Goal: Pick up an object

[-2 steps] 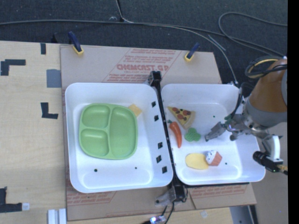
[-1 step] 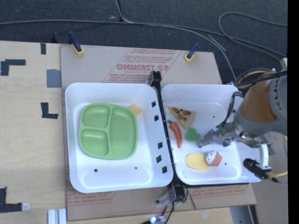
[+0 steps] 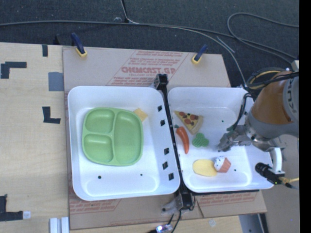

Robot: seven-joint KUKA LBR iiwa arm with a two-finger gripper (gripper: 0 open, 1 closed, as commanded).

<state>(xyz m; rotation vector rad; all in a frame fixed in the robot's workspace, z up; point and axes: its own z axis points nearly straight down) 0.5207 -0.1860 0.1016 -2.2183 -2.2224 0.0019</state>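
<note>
Pale wooden tabletop marked with dark tape pieces. Printed cardboard sheet laid flat, pinned by two blue-and-yellow clamps. Beyond, dark carpeted floor crossed by loose black cables.

You see a pizza slice, a red chili and a green broccoli in the right bin. A yellow lemon touches a small red-and-white toy nearer the front.

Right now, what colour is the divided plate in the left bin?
Light green, plain; the plate shows best in the camera view.
</note>
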